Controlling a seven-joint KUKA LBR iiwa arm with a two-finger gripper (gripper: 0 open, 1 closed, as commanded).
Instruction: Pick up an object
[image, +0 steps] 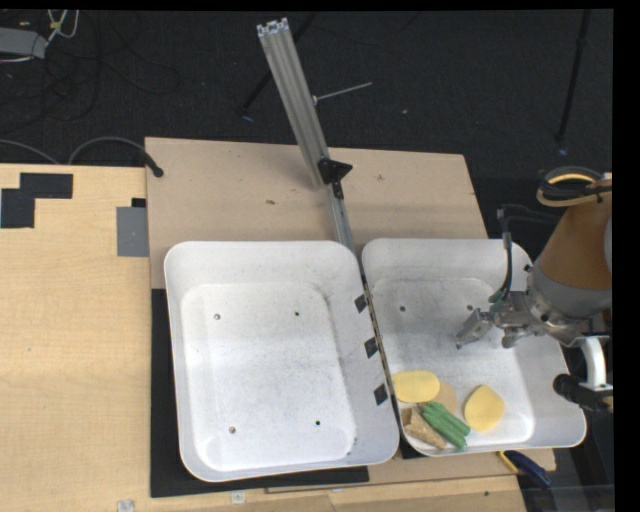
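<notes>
Sitting on the bench (90, 330) side by side: two shallow white bins, the left bin (265, 360) lying bare-floored and speckled, the right bin (440, 270) touching it along a shared rim fitted with small black clips.

Slanting down from the far edge of the bench toward the seam between the bins: a long grey metal strut (300, 110) ending in a black bracket.

Reaching in over the right edge of the right bin: the grey arm (575, 265) with its orange band, wrist hanging above the bin's right half.

Hovering over the middle of the right bin's floor: the gripper (487, 325), fingers seemingly spread apart with nothing between them, though glare and small size making this hard to confirm.

Lying along the near edge of the right bin, well apart from the gripper: a small cluster of objects. Resting nearest the shared rim: a yellow oval piece (416, 386). Resting toward the near right corner: a second yellow piece (484, 408), rounder. Lying between the two: a green ridged piece (445, 424), tilted diagonally. Touching the green one on its left: a small tan piece (425, 431), shape too blurred to tell.
</notes>
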